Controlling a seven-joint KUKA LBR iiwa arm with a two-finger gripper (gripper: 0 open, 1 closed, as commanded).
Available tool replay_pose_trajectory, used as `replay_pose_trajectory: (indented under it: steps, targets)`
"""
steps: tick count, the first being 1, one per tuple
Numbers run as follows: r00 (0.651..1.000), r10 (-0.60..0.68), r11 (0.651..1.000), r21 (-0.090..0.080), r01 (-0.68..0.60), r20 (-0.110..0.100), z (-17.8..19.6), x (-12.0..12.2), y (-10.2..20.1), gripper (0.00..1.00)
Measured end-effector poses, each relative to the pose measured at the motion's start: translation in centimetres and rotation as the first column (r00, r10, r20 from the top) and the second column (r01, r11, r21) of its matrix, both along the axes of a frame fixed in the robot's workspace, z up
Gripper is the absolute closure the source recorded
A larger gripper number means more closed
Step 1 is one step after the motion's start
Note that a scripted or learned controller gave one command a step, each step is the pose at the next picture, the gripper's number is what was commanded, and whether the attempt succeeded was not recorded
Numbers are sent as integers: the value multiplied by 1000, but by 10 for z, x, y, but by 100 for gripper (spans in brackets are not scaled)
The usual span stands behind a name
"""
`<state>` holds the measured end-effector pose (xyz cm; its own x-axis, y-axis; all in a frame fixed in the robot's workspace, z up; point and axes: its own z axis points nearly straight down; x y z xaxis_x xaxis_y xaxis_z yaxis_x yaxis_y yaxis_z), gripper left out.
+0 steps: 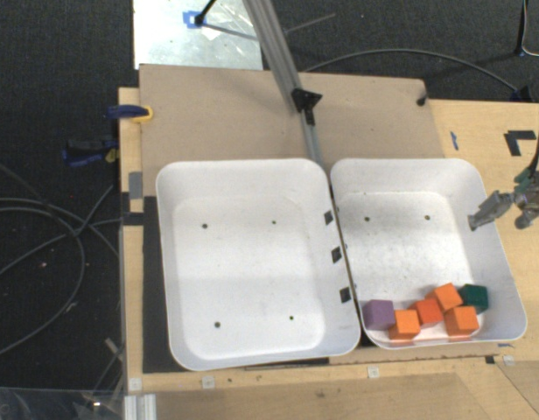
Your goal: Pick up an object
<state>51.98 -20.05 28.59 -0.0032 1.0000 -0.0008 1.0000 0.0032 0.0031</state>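
1. Closest to the bottom of the picture, a bunch of blocks sits in the low corner of the right bin point(409, 191), below the claw and a bit to its left: a purple block point(379, 313), four orange blocks point(447, 297) and a dark green block point(475, 297). They are huddled together, some touching.
2. The left bin point(243, 182) lies well to the left of the claw, on the brown tabletop point(217, 112).
3. The claw point(493, 208) hangs at the right rim of the right bin. It is small and blurry, so I cannot tell if it is clenched. Nothing is seen in it.
4. A grey pole point(274, 33) slants away past the bins, up and left of the claw.
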Motion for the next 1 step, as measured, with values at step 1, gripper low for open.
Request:
replay_pose_trajectory:
  steps: [1]
  targets:
    - [1000,-1,1000,-2,1,5,47,-19,-2,0]
